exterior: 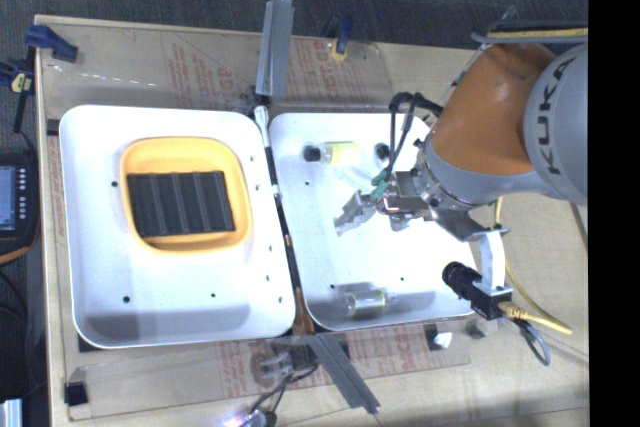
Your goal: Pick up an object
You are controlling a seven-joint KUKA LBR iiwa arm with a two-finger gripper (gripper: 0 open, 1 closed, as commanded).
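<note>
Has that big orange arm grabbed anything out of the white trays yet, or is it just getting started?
Done: the arm has reached in, and the gripper hangs over the right bin. In hand: nothing visibly held. Left: picking something up. The small yellow-green item and the metallic piece lie in the right bin; the yellow tray sits in the left bin.

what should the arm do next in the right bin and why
Probably lower the gripper straight down and close. It hovers over bare floor of the right bin, nothing visibly between its fingers; the small bottle lies behind it and a metallic object nearer the front wall.
</note>
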